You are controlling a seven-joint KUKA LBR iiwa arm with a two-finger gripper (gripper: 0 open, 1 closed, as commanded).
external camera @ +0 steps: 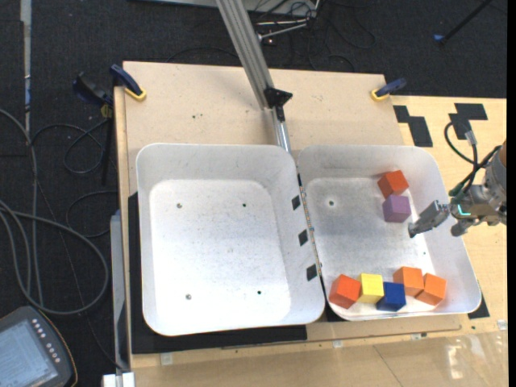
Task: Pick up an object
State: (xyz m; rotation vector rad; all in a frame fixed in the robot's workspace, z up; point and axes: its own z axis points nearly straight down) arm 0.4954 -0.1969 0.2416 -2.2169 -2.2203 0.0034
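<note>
My fingers (442, 218) sit over the right edge of the right bin (322, 168), spread apart with nothing between them. 1 dark finger tip reaches toward the purple block (396, 209) without touching it. Just above that block lies an orange block (393, 183). Along the bin's near wall sit 5 more blocks: orange (346, 290), yellow (371, 285), blue (393, 296), orange (410, 279) and orange (434, 288). The left bin (153, 216) lies beside it on the surface (201, 103). I can read no writing anywhere.
</note>
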